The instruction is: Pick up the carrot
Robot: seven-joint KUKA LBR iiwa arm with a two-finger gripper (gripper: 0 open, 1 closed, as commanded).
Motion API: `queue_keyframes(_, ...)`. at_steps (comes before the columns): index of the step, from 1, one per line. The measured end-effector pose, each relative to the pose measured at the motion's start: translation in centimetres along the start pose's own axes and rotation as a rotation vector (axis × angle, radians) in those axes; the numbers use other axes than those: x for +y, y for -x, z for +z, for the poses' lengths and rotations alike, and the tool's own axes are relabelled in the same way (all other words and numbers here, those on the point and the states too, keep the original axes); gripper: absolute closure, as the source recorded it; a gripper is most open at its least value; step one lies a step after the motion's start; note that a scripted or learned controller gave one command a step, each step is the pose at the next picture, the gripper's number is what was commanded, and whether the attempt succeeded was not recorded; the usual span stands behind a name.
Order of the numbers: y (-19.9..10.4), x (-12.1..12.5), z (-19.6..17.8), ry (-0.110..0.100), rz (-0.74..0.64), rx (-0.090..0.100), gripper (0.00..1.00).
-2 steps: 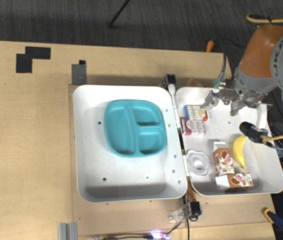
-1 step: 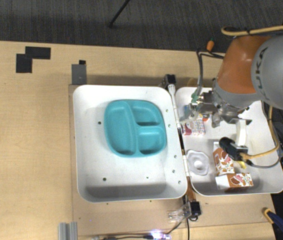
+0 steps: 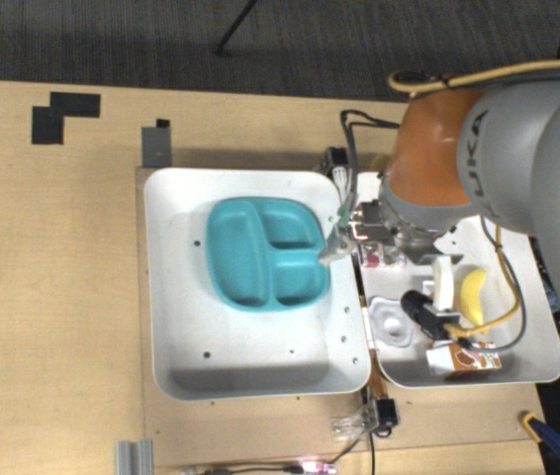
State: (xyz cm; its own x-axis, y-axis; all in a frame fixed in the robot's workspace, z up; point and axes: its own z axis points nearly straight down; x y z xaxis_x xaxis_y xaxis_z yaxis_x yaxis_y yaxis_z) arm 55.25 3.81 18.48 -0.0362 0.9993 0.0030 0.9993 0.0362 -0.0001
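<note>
- Searching for the carrot, I cannot pick it out; it may be hidden under the arm (image 3: 517,156) in the right bin (image 3: 542,359).
- Whether the jaws, low at the divide between the bins, are open or closed, I cannot tell.
- I would lift clear, then look for a tapered orange shape.
- Nearby: smooth yellow banana (image 3: 473,295), clear cup (image 3: 389,322), glossy brown packet (image 3: 470,361).
- Left bin (image 3: 181,349) holds a teal sectioned tray (image 3: 260,255).

The left bin (image 3: 176,265) holds a teal divided plate (image 3: 260,255), lying flat near its middle. The arm (image 3: 498,146) reaches over the right bin (image 3: 547,354), with the gripper (image 3: 344,234) low at the wall between the bins, just beside the plate's right edge. In the right bin lie a banana (image 3: 473,295) and, near the front wall, a brown packet (image 3: 468,360).
</note>
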Motion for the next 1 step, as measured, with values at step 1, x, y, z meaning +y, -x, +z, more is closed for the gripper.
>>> queue_keyframes(1,12.48,1.44,-7.83,0.012,0.094,-0.01,0.0)
